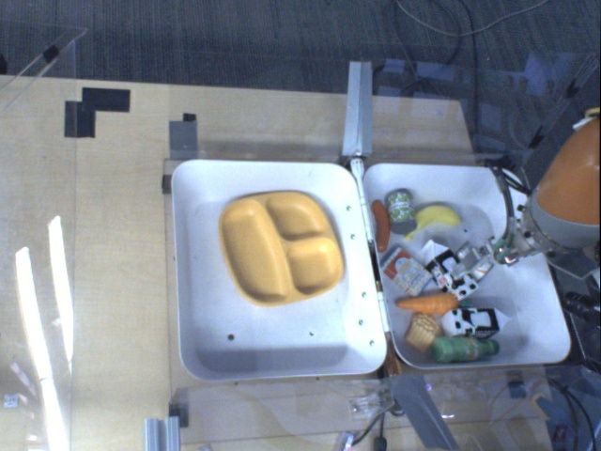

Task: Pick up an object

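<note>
Taking the carrot (427, 303) as landmark in the right bin (554, 346): nearest the camera, below it, lie a green bottle (463, 349), a waffle-textured yellow piece (422, 329) and a black-and-white cow-print item (472, 320), all packed close. Just above-right of the carrot the gripper (460, 269) sits low over a 2nd black-and-white item (447, 266); can't tell whether the jaws are apart or closed, as they blur into that pattern. Above the carrot, w/ little gap: a small packet (406, 272), a sausage (379, 225), a banana (437, 217), a green-topped ball (400, 201). Risk, in my judgement: things are so crowded that a closing grip may pinch 2 at once, or nudge a neighbour & slip off. Far left of the carrot, the left bin (188, 252) holds a yellow 3-section tray (280, 247).
</note>
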Controlling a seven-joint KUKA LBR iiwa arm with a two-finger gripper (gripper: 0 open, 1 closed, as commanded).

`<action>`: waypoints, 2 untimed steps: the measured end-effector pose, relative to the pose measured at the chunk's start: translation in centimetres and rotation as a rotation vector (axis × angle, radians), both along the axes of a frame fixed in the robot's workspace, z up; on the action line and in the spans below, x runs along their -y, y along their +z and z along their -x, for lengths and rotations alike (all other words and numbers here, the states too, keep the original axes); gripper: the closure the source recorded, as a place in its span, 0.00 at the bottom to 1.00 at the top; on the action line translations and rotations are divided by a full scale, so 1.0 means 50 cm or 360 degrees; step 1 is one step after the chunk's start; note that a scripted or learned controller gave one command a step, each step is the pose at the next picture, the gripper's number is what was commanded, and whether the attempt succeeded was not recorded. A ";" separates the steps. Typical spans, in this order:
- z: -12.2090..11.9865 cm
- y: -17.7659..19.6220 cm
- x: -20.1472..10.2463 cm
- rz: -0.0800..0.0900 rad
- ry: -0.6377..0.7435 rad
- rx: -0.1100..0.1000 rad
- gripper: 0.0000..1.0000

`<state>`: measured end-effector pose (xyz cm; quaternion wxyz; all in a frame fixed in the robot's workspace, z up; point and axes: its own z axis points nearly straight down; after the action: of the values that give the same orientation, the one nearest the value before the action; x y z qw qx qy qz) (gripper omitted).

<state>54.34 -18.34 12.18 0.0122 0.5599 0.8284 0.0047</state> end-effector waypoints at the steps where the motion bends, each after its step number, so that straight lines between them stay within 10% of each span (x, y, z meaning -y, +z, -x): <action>1: -0.016 -0.023 -0.079 0.0021 0.0027 0.0047 0.00; 2: -0.075 -0.026 -0.057 -0.0009 -0.0170 0.0027 0.00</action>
<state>58.11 -15.49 10.88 0.0177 0.6034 0.7972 0.0110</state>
